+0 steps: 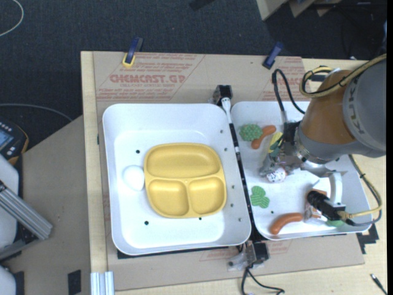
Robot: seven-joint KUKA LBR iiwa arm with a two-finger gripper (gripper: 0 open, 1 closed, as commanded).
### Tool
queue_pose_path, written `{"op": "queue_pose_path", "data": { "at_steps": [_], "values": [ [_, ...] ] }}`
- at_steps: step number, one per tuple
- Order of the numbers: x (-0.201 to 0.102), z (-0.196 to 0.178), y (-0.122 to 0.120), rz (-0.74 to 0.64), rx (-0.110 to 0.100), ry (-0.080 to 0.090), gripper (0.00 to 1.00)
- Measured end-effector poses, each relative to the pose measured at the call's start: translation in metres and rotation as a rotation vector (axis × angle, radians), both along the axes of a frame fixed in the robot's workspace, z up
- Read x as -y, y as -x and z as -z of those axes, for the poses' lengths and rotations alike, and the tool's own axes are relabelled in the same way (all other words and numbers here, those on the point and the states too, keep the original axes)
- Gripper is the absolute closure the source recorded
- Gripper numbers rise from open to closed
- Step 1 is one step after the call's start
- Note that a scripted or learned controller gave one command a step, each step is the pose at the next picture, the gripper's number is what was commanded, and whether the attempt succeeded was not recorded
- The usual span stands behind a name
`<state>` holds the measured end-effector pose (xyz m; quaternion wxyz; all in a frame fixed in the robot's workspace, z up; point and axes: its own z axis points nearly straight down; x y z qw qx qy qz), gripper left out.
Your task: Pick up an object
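**Arm over right bin, gripper state unclear**

Two white bins are seen side by side on a brown board. In the left bin (116,134) a yellow divided tray (184,178) is laid near the middle, with a white ball (133,177) touching its left edge.

The right bin (362,217) is reached into by the grey arm (362,103) from the right, its orange band (322,120) above the wrist. The gripper (277,165) is placed low over the bin's middle-left area, above or against a small white speckled object (276,176); contact cannot be confirmed. Whether the tool is open or closed cannot be told, as the tip is cluttered and partly hidden.

Loose items are scattered in the right bin: a green leafy piece (250,131) and a small orange carrot (264,134) near the top left, a second green piece (259,196) by the left wall, an orange sausage-shaped item (286,222) near the front edge. Nothing is seen lifted clear of the bin.
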<state>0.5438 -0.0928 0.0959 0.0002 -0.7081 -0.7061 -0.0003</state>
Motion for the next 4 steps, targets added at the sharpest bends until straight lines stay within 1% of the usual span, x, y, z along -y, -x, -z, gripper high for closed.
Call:
{"op": "queue_pose_path", "data": {
  "at_steps": [1, 2, 3, 4],
  "values": [
    [0.000, -0.043, 0.003, -0.003, 0.004, 0.002, 1.00],
    [-0.009, -0.102, 0.003, -0.005, 0.007, 0.002, 1.00],
    [-0.009, -0.131, 0.002, -0.004, 0.006, 0.002, 1.00],
    [-0.055, -0.123, -0.007, -0.008, 0.002, 0.000, 1.00]
  ]
}}
